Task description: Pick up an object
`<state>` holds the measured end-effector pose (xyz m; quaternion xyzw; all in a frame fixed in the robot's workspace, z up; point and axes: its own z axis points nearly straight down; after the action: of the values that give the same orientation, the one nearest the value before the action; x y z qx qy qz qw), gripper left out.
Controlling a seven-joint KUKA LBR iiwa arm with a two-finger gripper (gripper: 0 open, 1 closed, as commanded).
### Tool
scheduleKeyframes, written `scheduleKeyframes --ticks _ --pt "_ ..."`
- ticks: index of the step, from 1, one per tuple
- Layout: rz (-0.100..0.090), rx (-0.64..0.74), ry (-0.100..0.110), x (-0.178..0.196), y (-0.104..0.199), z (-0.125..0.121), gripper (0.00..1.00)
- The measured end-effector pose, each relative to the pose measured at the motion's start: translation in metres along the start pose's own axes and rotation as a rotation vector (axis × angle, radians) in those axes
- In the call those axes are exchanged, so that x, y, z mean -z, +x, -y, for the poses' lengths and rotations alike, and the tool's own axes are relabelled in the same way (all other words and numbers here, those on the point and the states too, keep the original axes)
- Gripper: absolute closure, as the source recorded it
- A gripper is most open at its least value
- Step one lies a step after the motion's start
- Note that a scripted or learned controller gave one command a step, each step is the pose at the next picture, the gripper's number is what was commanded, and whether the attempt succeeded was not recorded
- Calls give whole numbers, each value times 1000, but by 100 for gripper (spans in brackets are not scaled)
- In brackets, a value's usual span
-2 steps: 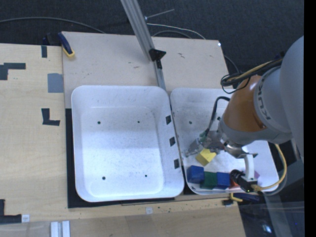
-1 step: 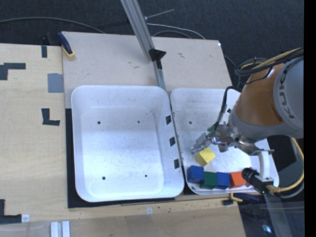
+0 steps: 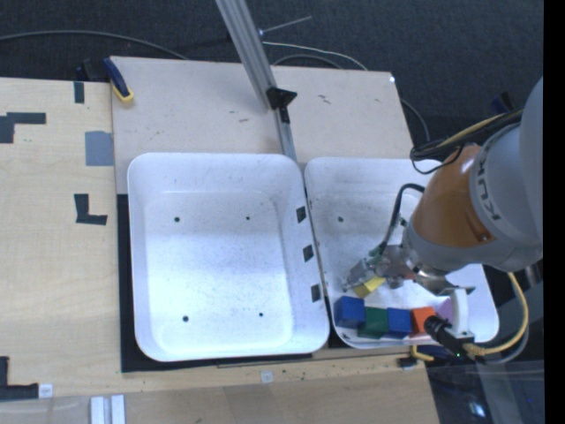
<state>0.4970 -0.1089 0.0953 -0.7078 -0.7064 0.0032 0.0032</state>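
Gripper (image 3: 372, 274) is down in the right bin (image 3: 353, 193), low in the near half, arm (image 3: 481, 210) coming in over the bin's right rim. Finger spread: cannot tell, the wrist blocks most of it. A yellow piece (image 3: 371, 284) sits right at the tip, touching or just under it; whether it's actually gripped, cannot tell.

Objects are bunched along the near wall of the right bin: blue block (image 3: 350, 310), green block (image 3: 375, 321) beside it, second blue (image 3: 399, 321), then orange block (image 3: 424, 316) and a purple piece (image 3: 447, 309) by the right corner. All close together, blue and green touching.

Room: the far half of the right bin is open floor. Cluster is tight against the near rim, little clearance there. Left bin (image 3: 212, 246) lies just beside, rims touching. A metal pole (image 3: 252, 47) slants across the bench (image 3: 53, 237) to the far edge where the bins meet.
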Motion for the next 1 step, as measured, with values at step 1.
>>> scheduleKeyframes --ticks 1 --pt "-2 3 -3 14 2 -1 100"
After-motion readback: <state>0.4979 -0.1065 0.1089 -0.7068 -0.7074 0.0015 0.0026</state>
